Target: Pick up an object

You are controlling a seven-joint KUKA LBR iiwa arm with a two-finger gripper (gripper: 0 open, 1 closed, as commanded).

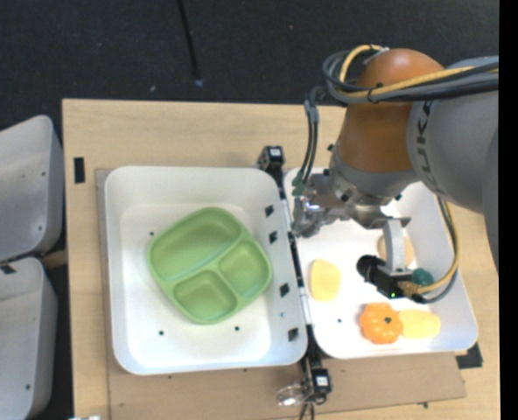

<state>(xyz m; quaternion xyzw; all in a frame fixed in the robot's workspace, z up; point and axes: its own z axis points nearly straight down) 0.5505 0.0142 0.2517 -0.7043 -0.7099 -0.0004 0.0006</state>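
Arm (390,147) is reaching in from the right and hanging over the rear half of the right bin (342,339). Its wrist end is sitting low at the bin's rear left corner, just beside the wall shared with the left bin (136,199). The jaws are lying under the wrist hardware, so I cannot tell whether they are spread or pressed together, and I am seeing nothing between them.

Things for picking are all lying in the front half of the right bin:
- pale oval (325,280), near the shared wall, apart from the others
- pumpkin (381,323), orange, near the front wall
- yellow lump (421,324), touching the pumpkin on its right

The arm's body is covering the rear right of this bin, so I am not seeing the floor there.

Left bin is holding one green plate (209,265) with three compartments, lying flat near its middle. Both bins are resting on the wooden surface (84,138).
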